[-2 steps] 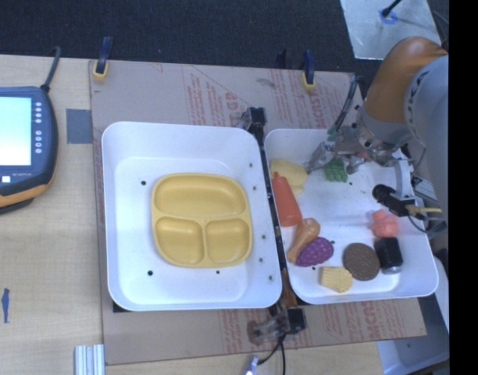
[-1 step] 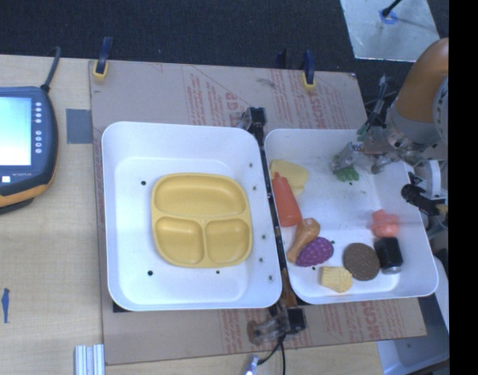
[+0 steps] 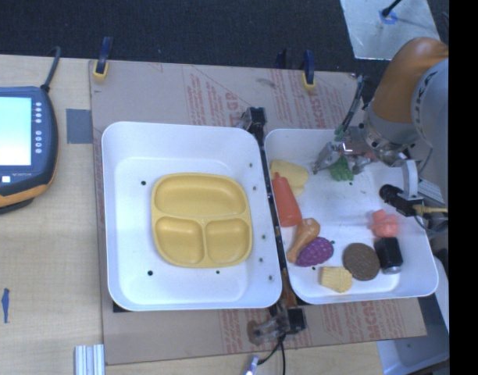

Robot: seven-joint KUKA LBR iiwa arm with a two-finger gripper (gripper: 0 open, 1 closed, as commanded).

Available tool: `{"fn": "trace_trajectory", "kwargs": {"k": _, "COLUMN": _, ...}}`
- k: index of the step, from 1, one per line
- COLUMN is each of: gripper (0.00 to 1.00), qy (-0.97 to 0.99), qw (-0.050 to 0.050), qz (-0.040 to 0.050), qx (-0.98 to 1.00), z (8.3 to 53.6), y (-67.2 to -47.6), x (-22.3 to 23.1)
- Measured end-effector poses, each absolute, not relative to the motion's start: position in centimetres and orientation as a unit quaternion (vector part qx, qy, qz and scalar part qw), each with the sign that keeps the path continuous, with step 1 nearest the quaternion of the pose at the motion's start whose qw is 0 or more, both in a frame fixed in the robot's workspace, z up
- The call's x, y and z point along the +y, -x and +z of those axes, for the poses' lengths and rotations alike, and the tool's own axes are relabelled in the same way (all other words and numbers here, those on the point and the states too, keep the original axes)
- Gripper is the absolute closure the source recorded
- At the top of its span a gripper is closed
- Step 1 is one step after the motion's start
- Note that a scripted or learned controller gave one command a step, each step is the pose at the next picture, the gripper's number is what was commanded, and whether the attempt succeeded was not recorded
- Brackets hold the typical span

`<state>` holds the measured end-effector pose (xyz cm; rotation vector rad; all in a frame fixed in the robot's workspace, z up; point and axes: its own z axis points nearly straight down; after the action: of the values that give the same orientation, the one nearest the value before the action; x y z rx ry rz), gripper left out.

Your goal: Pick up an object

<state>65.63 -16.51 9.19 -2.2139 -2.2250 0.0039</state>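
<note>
Where right bin [image 3: 426, 287] far edge runs, tool [image 3: 342, 161] grips green item [image 3: 344, 169]; bin middle open.

The right bin's [image 3: 426, 287] middle lies bare — open room between the hand [image 3: 342, 158] at its far edge and the toys crowded along the near side: purple grapes [image 3: 315, 251], brown cookie [image 3: 362, 261], black block [image 3: 388, 254]. The orange carrot [image 3: 285, 200] lines the divider — tight there.

White bins [image 3: 122, 209]. Yellow divided tray [image 3: 201, 219]. Toys: orange-red carrot [image 3: 286, 199], purple grapes [image 3: 315, 251], brown disc [image 3: 361, 261], pale yellow wedge [image 3: 336, 279], pink lump [image 3: 385, 223], green piece [image 3: 343, 169] upper right.
</note>
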Motion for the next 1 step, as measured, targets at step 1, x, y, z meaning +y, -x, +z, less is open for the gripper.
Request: {"fn": "trace_trajectory", "kwargs": {"k": 1, "gripper": 0.00, "qy": 0.706, "qw": 0.000, "qz": 0.0003, "qx": -0.708, "z": 9.24, "y": -65.65, "x": -20.21}}
